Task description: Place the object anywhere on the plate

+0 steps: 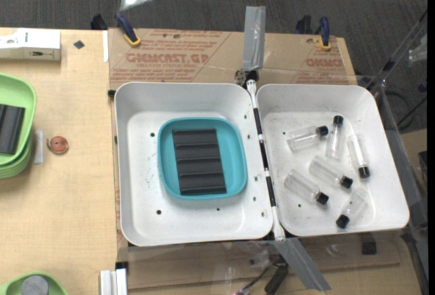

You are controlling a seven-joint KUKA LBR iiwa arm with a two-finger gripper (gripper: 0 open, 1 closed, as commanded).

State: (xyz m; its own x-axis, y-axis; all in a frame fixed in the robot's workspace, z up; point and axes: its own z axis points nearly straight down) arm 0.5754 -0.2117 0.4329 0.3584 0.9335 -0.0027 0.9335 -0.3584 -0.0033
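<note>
Wooden bench, cardboard sheet, two white bins, teal plate, clear vials

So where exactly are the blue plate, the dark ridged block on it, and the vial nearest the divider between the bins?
blue plate [165,151]: camera view, bare left rim.
dark ridged block [198,161]: camera view, middle of its top face.
vial nearest the divider [307,137]: camera view, middle of its clear body.

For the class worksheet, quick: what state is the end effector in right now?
End effector: cannot be told from this camera view; clear vials lie loose in the right bin.
</note>
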